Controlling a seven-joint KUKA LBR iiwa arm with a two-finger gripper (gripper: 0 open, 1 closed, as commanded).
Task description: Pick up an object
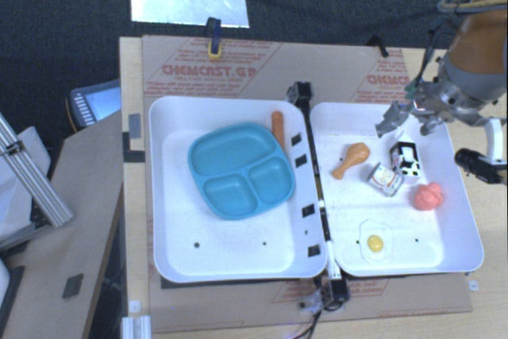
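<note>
Cardboard [238,63] reads "CHEMCAST" (mirrored right).

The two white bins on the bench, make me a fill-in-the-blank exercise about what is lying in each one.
1. The blue three-compartment plastic plate lies in the ____ bin.
2. The orange toy sausage lies just beyond the plate's far ____.
3. The toy fried egg has a ____ yolk.
4. The pink lumpy toy lies in the ____ bin, as the camera sees it.

Missing words: left; edge; yellow; right
</note>
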